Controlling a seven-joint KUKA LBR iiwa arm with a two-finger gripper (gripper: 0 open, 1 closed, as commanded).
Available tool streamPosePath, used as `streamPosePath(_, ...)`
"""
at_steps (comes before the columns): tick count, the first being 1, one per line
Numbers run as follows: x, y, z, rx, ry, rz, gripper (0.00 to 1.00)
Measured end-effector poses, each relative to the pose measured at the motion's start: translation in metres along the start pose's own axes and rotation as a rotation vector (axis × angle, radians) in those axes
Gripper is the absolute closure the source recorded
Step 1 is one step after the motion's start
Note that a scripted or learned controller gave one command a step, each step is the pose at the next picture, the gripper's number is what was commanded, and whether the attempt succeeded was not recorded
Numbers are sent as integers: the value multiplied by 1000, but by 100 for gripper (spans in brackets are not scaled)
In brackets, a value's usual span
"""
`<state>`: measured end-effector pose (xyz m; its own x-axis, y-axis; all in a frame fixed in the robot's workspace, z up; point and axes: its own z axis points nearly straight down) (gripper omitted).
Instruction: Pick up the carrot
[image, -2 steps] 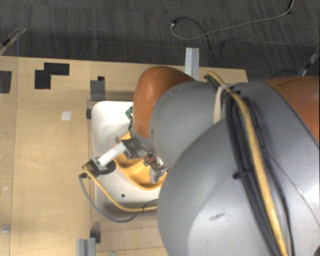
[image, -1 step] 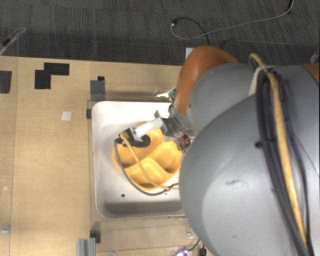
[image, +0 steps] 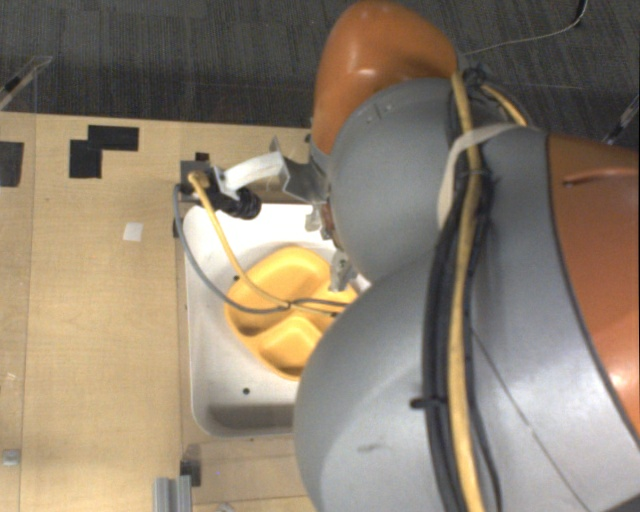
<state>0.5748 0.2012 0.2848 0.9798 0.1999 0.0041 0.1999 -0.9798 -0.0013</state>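
Wooden bench (image: 90, 330) — white bin (image: 205, 380) (yellow dish (image: 285, 300) inside), arm (image: 470, 300) overhead.

No text, label, brand or number can be read anywhere in this view. The nearest things to signs are the black block-shaped marks (image: 103, 146) on the wooden bench top (image: 90, 330), which carry no letters, and a small pale square patch (image: 132, 232) on the same surface, which looks blank, though it is too small to be sure. The grey arm (image: 470, 330) shows no lettering on its shell or on its orange band (image: 375, 50).
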Motion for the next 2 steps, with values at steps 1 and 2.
streamPosePath(1, -17, -11, -30, 0, -1, -157, 0)
streamPosePath(2, -31, -31, 102, -2, -4, 0, 0)
